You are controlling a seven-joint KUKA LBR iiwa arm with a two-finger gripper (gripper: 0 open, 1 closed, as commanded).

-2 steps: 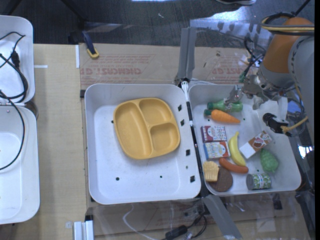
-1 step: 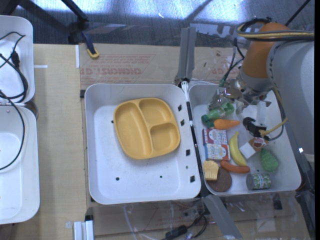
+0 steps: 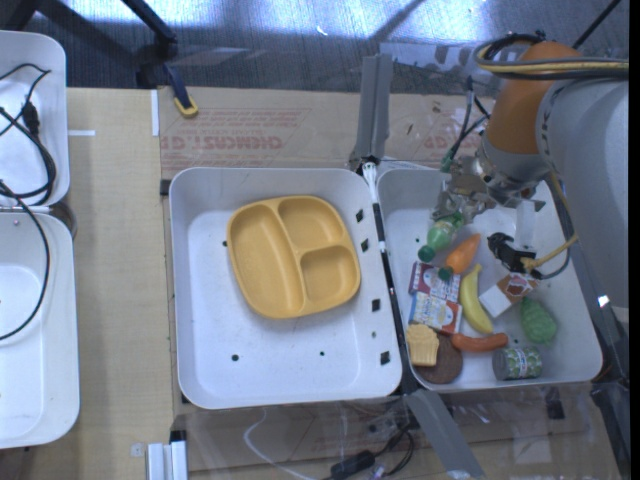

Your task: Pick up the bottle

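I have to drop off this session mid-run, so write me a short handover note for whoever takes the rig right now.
Gripper: low over the back of the right bin, right above the green bottle; whether it grips anything cannot be told from this view.
Bottle: lying in the right bin beside the carrot, above the juice box and banana.
Left bin: holds the yellow divided plate.
Done: arm brought over the bottle.
Left: confirm a grasp and lift the bottle clear.
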